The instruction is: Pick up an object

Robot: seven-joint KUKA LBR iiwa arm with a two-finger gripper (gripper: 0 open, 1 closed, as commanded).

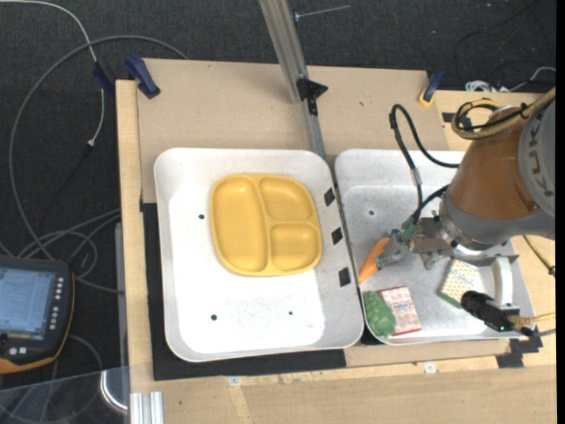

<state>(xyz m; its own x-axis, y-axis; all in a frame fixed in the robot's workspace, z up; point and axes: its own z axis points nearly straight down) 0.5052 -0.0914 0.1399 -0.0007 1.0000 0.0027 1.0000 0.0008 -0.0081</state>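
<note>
While the arm [494,175] leans over the right bin [371,170], its gripper [408,244] sits low beside an orange carrot [372,259] near that bin's left wall; whether the claw is wide or narrow I cannot tell. A green item [378,313] and a small red packet [399,308] crowd the front edge. The left bin [177,237] holds a yellow divided plate [264,223], with bare floor along its front

Arm [494,184] cut off at right edge, covers part of right bin [371,175]; hand [410,246] fingers too small to tell; patterned card [459,281] partly hidden.
</note>
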